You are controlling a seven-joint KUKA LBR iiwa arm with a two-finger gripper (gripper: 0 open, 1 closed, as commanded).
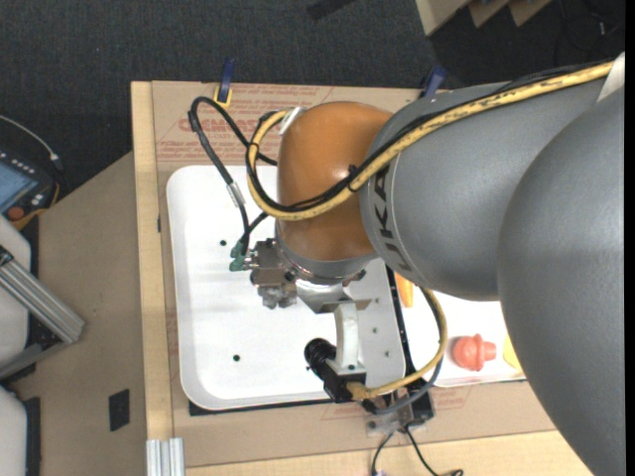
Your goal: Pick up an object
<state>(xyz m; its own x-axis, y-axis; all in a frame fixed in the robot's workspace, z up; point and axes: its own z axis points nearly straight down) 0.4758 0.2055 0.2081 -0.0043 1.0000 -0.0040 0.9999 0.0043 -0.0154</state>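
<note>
My gripper [268, 278] reaches down into the left white bin [198, 296], mostly hidden beneath the orange wrist band and the grey arm. A small green thing [238, 261] sits right at the gripper's left side, touching or almost touching it; I cannot tell whether it is held. In the right bin, a red-pink knobbed object [473, 352] lies near the front edge, with a yellow thing [510, 355] just to its right, partly under the arm. An orange sliver [402, 292] shows at the right bin's left wall.
The arm covers most of the right bin and the middle of the bench. The left bin's floor shows two small dark dots [236, 357]. The cardboard bench border [149, 266] surrounds both bins.
</note>
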